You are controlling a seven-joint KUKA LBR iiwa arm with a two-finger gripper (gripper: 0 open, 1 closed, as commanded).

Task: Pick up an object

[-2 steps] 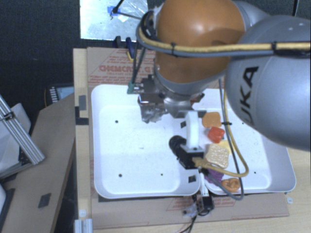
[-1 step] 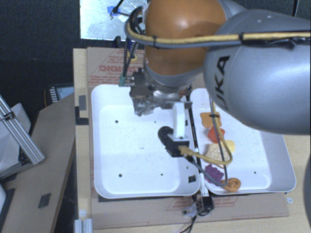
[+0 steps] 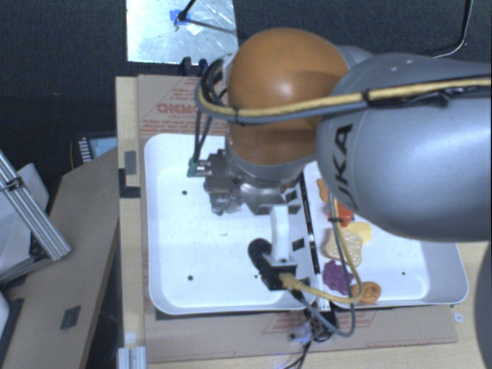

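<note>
My gripper [image 3: 221, 193] hangs low over the left white bin [image 3: 177, 229], near its far middle, under the orange band of the arm. Its grey body hides whatever is directly beneath it. The loose objects lie in the right bin [image 3: 430, 283], along its left side: a red-orange piece [image 3: 341, 211], a cream ridged piece [image 3: 347, 246] on something yellow [image 3: 362, 232], a purple lump [image 3: 336, 275] and an orange ring [image 3: 370, 291]. The gripper stands well to the left of all of them, across the divider between the bins.
The big grey arm link [image 3: 407, 144] covers the far part of the right bin. A cardboard sheet [image 3: 173, 106] lies under the bins. A brown panel [image 3: 77, 267] and aluminium rails [image 3: 31, 214] flank the bench on the left.
</note>
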